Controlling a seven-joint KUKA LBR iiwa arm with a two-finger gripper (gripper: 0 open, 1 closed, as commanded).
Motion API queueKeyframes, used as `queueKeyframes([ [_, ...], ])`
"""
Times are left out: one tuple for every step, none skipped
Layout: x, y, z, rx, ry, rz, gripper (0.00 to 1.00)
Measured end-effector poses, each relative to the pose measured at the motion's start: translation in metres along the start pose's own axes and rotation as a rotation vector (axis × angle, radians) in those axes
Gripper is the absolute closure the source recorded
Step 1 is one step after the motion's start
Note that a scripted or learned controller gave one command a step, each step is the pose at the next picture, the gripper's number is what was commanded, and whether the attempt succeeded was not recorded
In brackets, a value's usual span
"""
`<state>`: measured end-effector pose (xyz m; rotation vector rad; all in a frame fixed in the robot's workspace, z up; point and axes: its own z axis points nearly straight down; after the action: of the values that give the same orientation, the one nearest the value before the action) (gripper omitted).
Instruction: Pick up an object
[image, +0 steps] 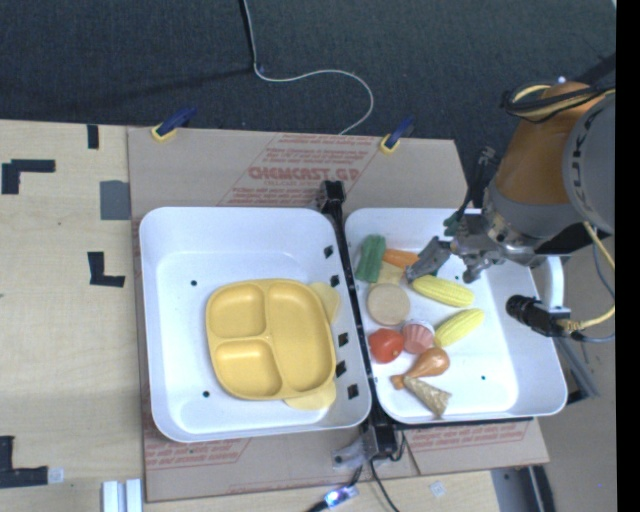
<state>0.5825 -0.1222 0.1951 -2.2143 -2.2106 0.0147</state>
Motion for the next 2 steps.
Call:
queueKeyframes([
  [0.000, 0.003, -0.008, -0.014, -0.002, -0.003, 0.00],
  [0.004, -0.004, 0.054, -0.008, -0.002, -0.003, 0.00],
])
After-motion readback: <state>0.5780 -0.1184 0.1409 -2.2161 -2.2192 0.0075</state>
